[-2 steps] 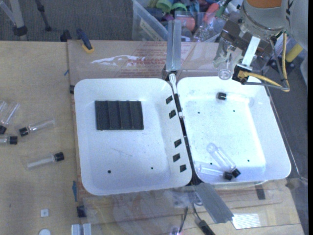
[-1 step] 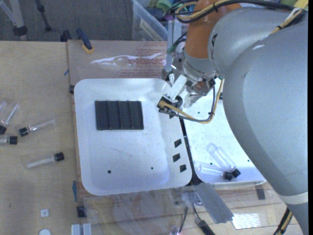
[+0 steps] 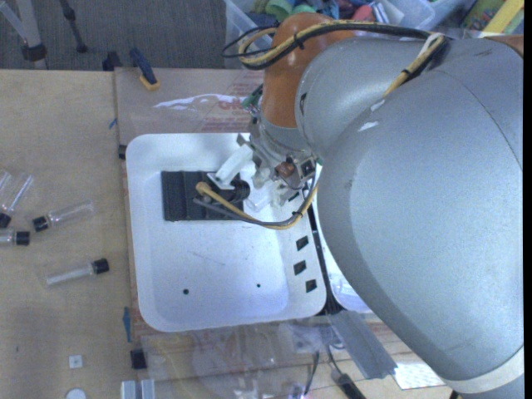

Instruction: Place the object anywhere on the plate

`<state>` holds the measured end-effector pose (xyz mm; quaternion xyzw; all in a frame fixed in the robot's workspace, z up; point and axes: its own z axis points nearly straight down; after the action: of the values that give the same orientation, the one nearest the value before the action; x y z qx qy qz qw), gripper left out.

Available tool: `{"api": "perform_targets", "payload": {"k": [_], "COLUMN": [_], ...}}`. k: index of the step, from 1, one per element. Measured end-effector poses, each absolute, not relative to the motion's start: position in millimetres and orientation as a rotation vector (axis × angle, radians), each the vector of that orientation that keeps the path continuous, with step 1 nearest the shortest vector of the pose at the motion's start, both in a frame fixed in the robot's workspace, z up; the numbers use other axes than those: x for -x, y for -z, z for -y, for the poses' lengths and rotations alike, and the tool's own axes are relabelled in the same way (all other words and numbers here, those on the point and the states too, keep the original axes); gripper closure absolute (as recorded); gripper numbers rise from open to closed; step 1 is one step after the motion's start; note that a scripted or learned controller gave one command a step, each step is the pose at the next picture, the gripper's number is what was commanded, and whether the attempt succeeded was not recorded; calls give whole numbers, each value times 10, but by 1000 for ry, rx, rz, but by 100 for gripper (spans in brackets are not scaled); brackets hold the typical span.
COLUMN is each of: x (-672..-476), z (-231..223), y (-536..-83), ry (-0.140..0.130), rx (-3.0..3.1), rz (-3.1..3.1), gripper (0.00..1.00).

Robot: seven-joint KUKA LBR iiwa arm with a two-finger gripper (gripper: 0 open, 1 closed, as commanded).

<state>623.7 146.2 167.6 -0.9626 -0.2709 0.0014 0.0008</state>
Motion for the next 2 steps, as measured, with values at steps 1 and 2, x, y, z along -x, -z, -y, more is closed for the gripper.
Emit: {"api": "perform_targets", "payload": {"k": [1, 2], "x": [-6088, -6295], "z": [-2176, -1879], "y": [-1137, -2150], "ry": [1, -7], "rx": [3126, 2974], "rz": [309, 1011], "gripper": [100, 100]}}
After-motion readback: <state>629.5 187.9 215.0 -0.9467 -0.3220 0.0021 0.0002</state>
